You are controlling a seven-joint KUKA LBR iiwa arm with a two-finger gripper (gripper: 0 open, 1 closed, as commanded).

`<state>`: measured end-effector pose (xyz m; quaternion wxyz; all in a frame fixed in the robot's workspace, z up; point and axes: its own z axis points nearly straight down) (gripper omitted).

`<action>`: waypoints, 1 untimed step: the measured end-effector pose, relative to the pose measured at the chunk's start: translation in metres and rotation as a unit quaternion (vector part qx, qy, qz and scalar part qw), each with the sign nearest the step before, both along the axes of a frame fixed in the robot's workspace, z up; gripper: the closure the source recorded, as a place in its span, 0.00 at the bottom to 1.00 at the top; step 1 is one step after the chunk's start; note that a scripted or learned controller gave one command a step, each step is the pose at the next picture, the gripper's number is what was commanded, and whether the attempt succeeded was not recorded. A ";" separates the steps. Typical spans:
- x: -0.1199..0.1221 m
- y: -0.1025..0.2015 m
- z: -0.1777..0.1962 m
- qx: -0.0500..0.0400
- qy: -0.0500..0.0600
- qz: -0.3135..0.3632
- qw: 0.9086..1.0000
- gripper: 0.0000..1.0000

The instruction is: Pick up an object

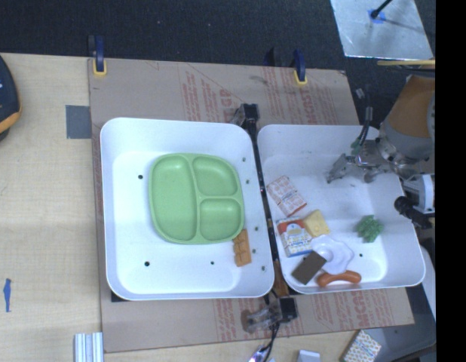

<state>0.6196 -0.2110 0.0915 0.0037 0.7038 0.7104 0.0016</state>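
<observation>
My hand (346, 169) sits over the upper part of the right bin (308, 138), reaching in from the right edge. Fingers look spread, pointing left-down, nothing between them, so released and empty as far as I can read it.

Step in hand, my call: approach, pre-grasp. No object picked yet.

Candidates all lie in the right bin, below and left of the hand:
- red-and-white packet (286, 195), closest, just left-below the hand
- yellow block (317, 222) touching a red-labelled carton (295, 237)
- green broccoli-like piece (369, 228), alone near the right wall
- brown bar (309, 267), white lump (337, 253) and orange carrot-like piece (340, 279) bunched at the bottom edge

Left bin (120, 202) holds a green divided plate (195, 197) and a small orange-brown piece (241, 248) beside it; well apart from the hand, not likely targets.

Next move, I judge: pick one target, shift over it, drop straight down, close. The green piece looks easiest since it is isolated. The bottom cluster is touching, so there is a risk of a bad grip there. The flat packet may slip under the fingers.
</observation>
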 end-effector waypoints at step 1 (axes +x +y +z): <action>-0.066 -0.001 0.085 0.002 0.004 -0.004 1.000 0.00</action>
